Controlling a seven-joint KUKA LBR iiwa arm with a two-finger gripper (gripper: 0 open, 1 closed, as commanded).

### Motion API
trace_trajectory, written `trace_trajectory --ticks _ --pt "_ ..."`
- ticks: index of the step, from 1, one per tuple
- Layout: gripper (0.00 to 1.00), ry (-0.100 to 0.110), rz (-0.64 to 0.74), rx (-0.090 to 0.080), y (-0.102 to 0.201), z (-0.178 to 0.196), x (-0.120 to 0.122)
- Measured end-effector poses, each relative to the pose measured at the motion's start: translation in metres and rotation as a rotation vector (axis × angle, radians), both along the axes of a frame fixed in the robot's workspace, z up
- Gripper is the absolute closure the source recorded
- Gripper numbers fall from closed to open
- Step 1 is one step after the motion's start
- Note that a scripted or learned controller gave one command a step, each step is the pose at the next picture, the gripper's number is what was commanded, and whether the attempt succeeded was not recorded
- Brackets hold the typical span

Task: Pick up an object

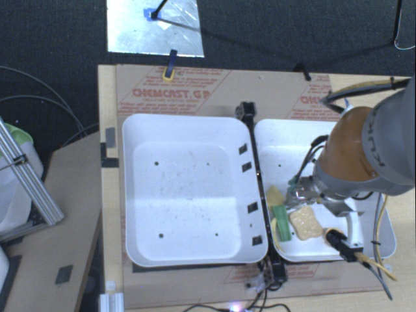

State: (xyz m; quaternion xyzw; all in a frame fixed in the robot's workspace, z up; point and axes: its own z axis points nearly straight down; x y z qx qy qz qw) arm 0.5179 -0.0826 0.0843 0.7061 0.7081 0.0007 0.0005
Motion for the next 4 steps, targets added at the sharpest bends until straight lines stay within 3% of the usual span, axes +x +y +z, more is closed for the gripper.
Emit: trace_trajectory --ticks 1,2,3,4 --pt "1.00 -0.011 0.013 0.003 0.110 0.106 0.022" --pt "1.00 -0.019 0.006 0.004 0.132 0.355 -0.026" --pt "1.00 0.012 -0.005 -0.002 0.109 0.207 -0.032" --pt "1.00 -0.003 0.005 0.002 0.152 0.243 -0.031"
